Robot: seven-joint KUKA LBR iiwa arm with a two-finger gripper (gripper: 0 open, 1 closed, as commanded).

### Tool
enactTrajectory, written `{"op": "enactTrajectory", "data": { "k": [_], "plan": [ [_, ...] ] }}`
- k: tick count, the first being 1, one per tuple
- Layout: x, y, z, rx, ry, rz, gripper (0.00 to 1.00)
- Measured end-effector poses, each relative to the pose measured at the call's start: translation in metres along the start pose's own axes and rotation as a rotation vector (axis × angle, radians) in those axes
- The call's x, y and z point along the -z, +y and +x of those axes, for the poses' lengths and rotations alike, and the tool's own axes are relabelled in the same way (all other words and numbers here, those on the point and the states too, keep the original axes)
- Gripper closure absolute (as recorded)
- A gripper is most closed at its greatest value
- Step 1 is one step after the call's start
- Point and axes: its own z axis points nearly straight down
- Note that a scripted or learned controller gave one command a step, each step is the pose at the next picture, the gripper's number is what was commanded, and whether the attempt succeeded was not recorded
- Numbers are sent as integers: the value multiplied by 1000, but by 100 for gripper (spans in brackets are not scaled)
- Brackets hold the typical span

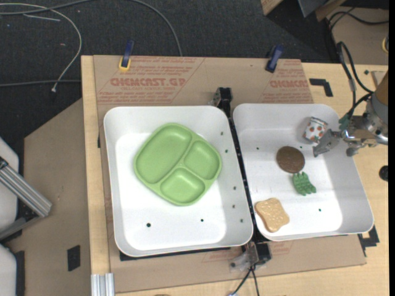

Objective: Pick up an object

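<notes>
One hand point(336, 145), fingers indistinct, hangs beside a blurry spotted object point(314, 129).

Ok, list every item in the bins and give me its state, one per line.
green divided plate: flat in left bin, compartments bare
brown round cookie: flat in right bin
green toy: lying just below the cookie
tan toast piece: at right bin's lower left corner
white spotted object: beside the end effector

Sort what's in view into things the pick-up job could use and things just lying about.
For the job: gripper; white spotted object; brown disc; green piece; tan toast; right bin.

Lying about: green divided plate; left bin; blue clamps.
</notes>
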Motion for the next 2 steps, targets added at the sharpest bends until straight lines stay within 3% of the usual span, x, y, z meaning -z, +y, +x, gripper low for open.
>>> {"op": "enactTrajectory", "data": {
  "k": [2],
  "plan": [
    [-103, -2, 2, 0, 2, 4, 0]
  ]
}}
